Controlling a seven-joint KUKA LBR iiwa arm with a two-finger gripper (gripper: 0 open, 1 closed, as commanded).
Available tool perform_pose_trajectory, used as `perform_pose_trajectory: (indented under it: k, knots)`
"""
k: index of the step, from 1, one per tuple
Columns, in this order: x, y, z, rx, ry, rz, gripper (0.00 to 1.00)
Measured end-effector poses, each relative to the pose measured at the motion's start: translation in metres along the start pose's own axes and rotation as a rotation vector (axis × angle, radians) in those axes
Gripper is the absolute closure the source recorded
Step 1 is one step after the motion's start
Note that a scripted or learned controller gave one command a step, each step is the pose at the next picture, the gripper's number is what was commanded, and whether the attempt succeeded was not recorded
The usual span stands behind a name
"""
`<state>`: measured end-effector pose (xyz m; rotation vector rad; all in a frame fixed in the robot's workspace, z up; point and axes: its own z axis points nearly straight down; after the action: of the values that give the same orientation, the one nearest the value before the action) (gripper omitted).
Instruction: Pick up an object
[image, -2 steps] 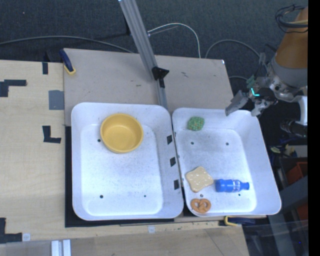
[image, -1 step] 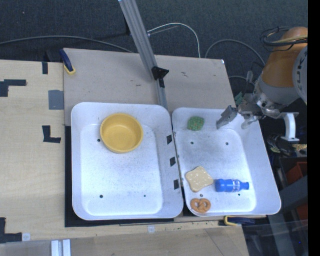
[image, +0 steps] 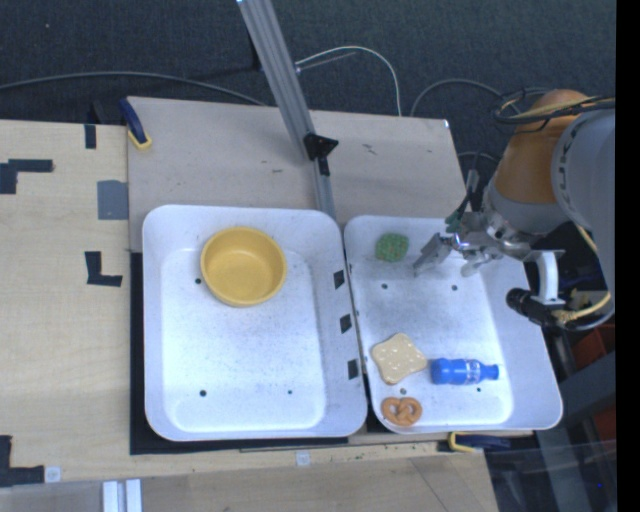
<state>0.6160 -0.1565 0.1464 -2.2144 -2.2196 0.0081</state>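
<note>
Overhead, the tool (image: 447, 252), spread and carrying nothing, hovers at the right bin's (image: 520, 395) twelve o'clock, approaching; next it likely must descend over the green ball (image: 392, 246).

A grey metal pole (image: 290, 95) slants across the tan board (image: 230, 150) behind the two white bins (image: 170, 400), a blue-and-yellow clamp (image: 136, 127) grips the board's left corner, and cables (image: 350, 55) trail over the dark floor.
</note>
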Motion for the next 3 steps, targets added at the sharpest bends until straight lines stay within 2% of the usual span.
perform_pose_trajectory:
  k: [1, 2, 3]
  knots:
    - [0.001, -0.001, 0.055, -0.001, 0.0, 0.001, 0.0]
    - [0.001, 0.0, 0.041, -0.005, -0.001, 0.0, 1.0]
    - [0.007, 0.0, -0.021, -0.013, -0.002, 0.0, 1.0]
